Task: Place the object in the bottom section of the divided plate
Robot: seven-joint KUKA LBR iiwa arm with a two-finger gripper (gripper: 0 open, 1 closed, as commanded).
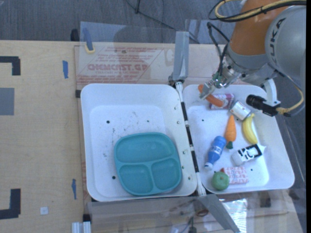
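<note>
In the right-hand bin: the grey arm with its orange band reaches down to the far left corner, where its two-finger gripper (210, 88) hangs low over the toys.
Fingers: small and partly blurred; I cannot tell whether they are parted or closed, and nothing is plainly seen between them.
Just beyond the fingers: a small orange-and-red packet with a white end (219, 100) lies on the bin floor, touching or almost touching the fingertips; this looks like the object being sought.
Further out from the fingers: an orange plastic carrot (230, 128), a yellow plastic banana (250, 130), a blue plastic bottle with a white cap (215, 151) and a green plastic apple (220, 180), all lying loose.
Well across from the fingers: a teal plastic divided plate (147, 163) sits in the shallow white left bin (97, 98); all three sections look bare.
Progress: judged early. Nothing is lifted or delivered. A firm grasp, the carry across the bin wall and the release into the plate's bottom section all remain.
</note>
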